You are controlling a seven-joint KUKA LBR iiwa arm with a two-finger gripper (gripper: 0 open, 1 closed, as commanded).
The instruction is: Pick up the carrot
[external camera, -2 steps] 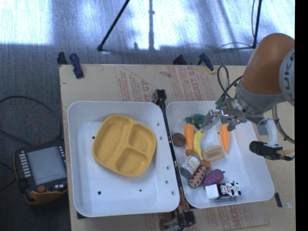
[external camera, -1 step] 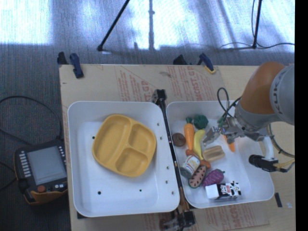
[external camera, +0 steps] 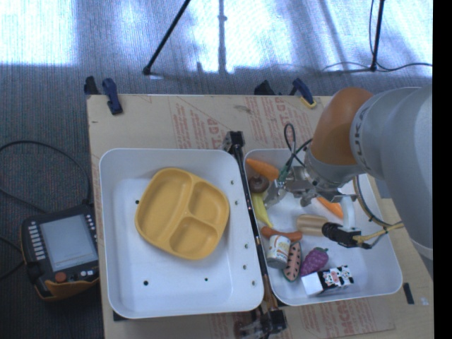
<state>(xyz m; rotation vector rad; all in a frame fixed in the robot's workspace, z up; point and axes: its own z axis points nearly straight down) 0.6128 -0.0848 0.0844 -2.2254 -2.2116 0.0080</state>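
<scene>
Your tool hovers over the right bin, beside the carrot (grip state: cannot tell).

Both bins — the left bin and the right bin — are plain white; the left one carries a yellow divided plate, a single flat colour throughout. The carrot is orange; a second orange piece lies by the arm. A banana shows pale yellow; a small can bears a red, white and yellow label; beside it sits a purple thing, perhaps an eggplant, though the view is too coarse to be sure. A little carton is white with black cow patches. The arm is grey with an orange band; the bench is tan board printed with faint reddish lines.
</scene>
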